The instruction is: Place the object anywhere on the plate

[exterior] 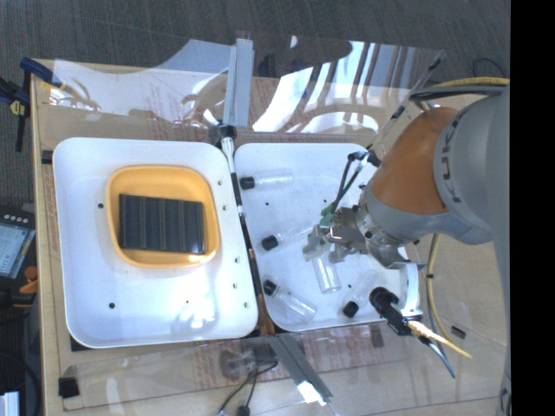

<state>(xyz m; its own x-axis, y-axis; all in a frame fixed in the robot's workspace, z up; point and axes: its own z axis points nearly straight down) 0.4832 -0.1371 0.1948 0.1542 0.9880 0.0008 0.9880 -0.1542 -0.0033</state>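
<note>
Hovering over the right bin [286, 159], your tool [323, 243] is sitting just above a clear vial [326, 276]; its grip I cannot tell, and the yellow plate [163, 219] is waiting in the left bin [78, 302]

You found no text, label, brand or number that could be read anywhere on the bench. The small device [12, 248] at nine o'clock showed a lit screen, but its marks were too small and blurred for you to make out.
</note>
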